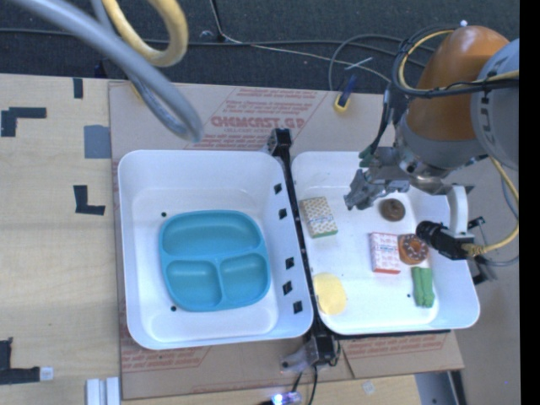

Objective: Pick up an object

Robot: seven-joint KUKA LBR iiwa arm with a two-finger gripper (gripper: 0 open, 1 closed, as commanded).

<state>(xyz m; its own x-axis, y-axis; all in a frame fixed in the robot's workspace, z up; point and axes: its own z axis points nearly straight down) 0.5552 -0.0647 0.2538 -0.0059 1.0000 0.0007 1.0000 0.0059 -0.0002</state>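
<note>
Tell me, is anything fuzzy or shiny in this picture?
In the camera view, the thick grey hose at the top left looks soft and blurred, the white plastic bins look bright and washed out, and the small dark two-finger gripper is too blurry to see clearly.

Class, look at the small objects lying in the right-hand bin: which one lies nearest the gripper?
The small round brown object. It lies just beside the gripper, whereas the patterned sponge, red-and-white packet, green object and yellow object lie farther off.
</note>
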